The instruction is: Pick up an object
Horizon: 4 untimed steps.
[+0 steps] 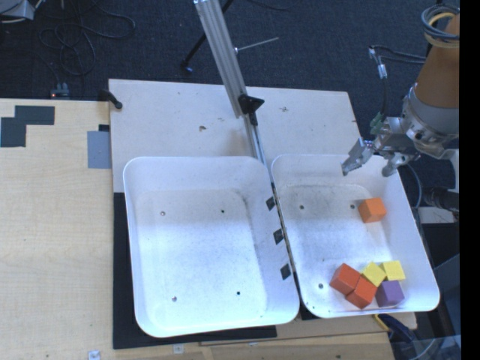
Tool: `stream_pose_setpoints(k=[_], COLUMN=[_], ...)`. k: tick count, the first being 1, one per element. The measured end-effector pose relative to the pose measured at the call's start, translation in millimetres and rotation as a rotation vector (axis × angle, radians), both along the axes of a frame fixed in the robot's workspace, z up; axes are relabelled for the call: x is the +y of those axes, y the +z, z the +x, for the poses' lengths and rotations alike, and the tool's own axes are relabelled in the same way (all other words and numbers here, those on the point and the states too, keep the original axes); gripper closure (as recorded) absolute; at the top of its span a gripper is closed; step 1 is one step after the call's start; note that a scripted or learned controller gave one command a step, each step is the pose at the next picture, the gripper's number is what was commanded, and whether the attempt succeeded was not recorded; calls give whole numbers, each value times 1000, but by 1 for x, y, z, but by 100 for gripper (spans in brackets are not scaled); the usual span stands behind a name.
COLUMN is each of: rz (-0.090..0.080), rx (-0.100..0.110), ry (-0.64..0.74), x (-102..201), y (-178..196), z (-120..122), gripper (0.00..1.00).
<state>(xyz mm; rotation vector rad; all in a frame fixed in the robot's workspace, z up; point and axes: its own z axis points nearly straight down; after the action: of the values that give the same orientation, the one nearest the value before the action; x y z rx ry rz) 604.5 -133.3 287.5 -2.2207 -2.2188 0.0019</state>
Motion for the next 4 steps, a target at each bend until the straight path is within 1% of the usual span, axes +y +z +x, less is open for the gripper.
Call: stream_pose_setpoints(k=[1,2,3,4], rz=[1,-1,-1,0], rx=[10,1,-2,-2], ry=[-3,3,1,3], x=[-50,-76,-41,-10], y=[-124,-178,-197,-162], z=[-70,-11,-26,-33], gripper=[0,0,0,0])
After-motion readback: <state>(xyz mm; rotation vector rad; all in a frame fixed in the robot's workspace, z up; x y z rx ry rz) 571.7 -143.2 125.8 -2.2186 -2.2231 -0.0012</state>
